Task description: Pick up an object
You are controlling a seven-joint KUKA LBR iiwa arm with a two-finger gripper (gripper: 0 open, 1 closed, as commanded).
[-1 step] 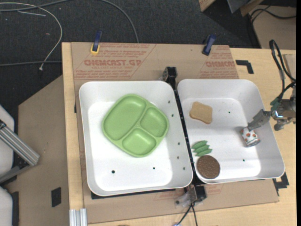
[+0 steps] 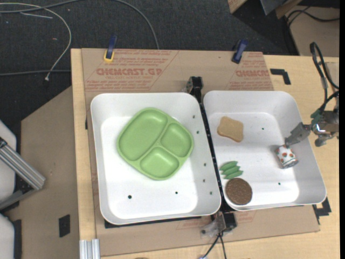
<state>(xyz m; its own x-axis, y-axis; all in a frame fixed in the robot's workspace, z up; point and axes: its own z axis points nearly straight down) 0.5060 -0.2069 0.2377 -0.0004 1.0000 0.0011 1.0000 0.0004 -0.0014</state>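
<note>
The right bin holds a tan slice of bread near its back left. A green pea pod lies by its left wall, with a round brown patty just in front of it. A small white cup with red marks lies on its side near the right wall. All of these lie apart from one another.
The left bin holds a green divided plate at its middle. A small grey and teal fitting with cables hangs over the right bin's right rim, close to the cup. Clips hold cardboard at the back.
</note>
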